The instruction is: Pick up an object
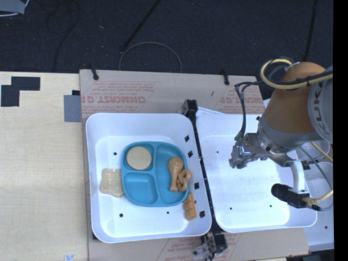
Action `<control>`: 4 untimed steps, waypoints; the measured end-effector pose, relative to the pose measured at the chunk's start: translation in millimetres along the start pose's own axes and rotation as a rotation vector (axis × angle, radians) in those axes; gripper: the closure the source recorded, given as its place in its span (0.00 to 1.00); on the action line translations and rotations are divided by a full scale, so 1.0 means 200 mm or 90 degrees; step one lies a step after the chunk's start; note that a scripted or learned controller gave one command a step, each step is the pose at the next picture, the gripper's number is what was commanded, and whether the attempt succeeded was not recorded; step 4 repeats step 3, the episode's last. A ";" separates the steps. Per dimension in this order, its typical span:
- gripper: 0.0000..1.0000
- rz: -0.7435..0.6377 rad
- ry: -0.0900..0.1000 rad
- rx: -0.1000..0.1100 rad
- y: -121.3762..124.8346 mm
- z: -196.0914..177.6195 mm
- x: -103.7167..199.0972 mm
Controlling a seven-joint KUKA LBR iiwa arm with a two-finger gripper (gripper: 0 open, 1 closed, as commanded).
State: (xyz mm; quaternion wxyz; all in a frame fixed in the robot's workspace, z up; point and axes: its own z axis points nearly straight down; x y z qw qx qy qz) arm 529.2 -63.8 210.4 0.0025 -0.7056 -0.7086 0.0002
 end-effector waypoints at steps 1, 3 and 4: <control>1.00 0.000 0.000 0.000 0.03 0.01 0.26; 1.00 0.000 -0.001 0.002 -0.09 0.02 0.77; 1.00 0.000 -0.001 0.002 -0.09 0.02 0.77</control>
